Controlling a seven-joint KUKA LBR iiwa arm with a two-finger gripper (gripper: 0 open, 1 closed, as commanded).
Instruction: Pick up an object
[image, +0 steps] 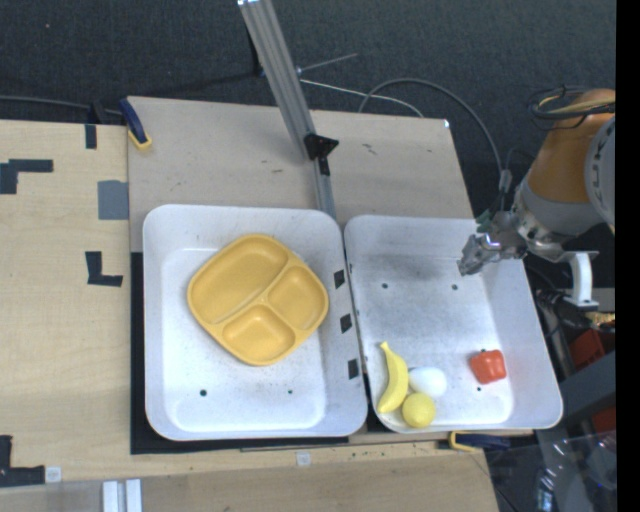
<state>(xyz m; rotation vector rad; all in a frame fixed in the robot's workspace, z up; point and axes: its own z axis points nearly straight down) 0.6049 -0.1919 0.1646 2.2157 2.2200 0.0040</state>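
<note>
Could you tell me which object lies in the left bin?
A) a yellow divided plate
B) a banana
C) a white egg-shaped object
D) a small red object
A: the yellow divided plate lies alone in the left bin, while the banana, the white egg-shaped object and the small red object lie in the right bin.

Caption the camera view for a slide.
Claw over the right bin's far edge; banana, egg, lemon, red block near; yellow tray left.
</note>
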